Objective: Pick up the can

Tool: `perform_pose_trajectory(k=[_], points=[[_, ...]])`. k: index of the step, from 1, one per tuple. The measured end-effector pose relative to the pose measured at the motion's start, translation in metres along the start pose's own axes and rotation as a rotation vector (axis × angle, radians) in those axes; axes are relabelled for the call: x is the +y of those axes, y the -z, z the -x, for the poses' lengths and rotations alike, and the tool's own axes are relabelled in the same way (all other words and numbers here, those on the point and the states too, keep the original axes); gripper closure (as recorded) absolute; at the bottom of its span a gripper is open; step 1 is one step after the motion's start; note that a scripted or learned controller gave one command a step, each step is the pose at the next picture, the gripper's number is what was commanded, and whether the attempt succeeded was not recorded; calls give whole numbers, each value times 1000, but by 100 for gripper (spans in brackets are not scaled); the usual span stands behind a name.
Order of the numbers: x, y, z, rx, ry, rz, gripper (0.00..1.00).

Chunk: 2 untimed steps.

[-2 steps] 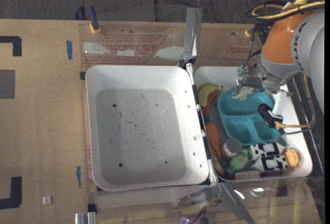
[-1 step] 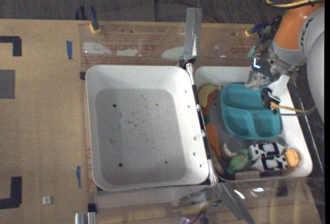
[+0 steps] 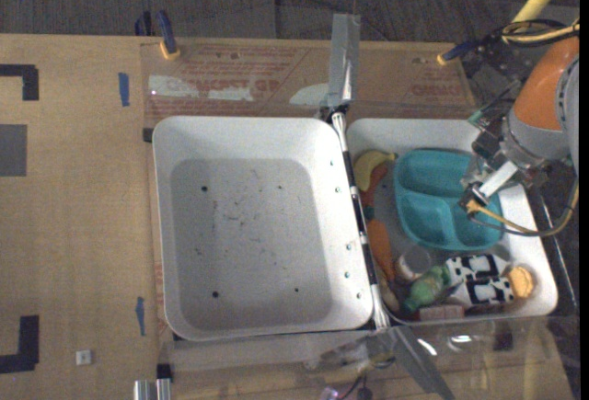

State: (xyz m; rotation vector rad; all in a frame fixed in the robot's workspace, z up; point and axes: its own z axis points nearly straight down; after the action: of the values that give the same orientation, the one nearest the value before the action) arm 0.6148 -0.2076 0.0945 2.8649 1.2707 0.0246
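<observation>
Robot lab: taped bench (image 3: pixel 74 205), bins (image 3: pixel 248 136).

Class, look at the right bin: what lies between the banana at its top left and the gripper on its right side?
In the camera view, a teal divided tray lies between the banana and the gripper, whose tip hangs over the tray's right part.

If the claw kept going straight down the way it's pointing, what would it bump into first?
Most likely the teal divided tray. The claw hangs over its right side, pointing down at it. Depth is hard to judge from this slanted view.
</observation>
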Motion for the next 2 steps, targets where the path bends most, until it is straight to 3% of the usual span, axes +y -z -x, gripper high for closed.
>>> perform_pose_trajectory(k=[1,2], points=[[-19,126,-5,-12,89,-15,100],[-26,88,-29,-12,140,-19,100]])
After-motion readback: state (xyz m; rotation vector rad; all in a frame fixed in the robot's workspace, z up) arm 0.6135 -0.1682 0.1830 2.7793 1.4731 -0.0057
